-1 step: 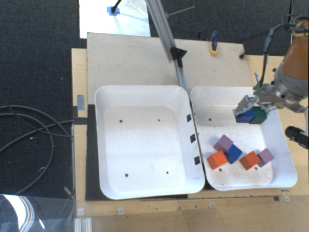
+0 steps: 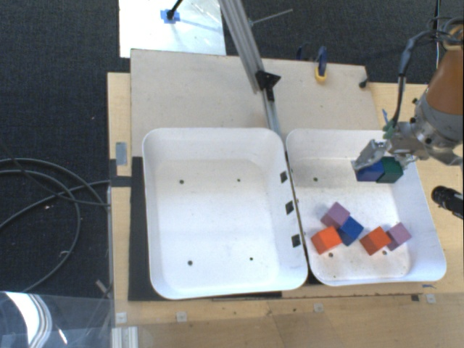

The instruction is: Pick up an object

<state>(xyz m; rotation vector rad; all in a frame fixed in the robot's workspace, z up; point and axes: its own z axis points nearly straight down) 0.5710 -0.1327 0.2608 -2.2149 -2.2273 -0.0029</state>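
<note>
**Q:** Camera view. Where does the gripper (image 2: 378,162) stand, and what does it have?

**A:** It hangs over the upper part of the right bin (image 2: 435,263), reaching in from the right. A blue block (image 2: 369,172) and a green block (image 2: 391,171) sit just under its tip, side by side. Whether either lies between the fingers, or how wide they are spread, cannot be told: the wrist hides them.

**Q:** What could go wrong from here?

**A:** Likely a two-block contact. With the pair touching, a finger may land on the seam, push one aside, or pinch a corner that slips on the lift.

**Q:** And the room to move?

**A:** The bin's right wall is near the green block; the far wall is near too. Open floor lies toward the divider beside the left bin (image 2: 156,194). The lower cluster, namely purple block (image 2: 336,214), orange block (image 2: 326,239), second blue block (image 2: 352,229), second orange block (image 2: 375,240) and small purple block (image 2: 399,233), sits well apart.
</note>
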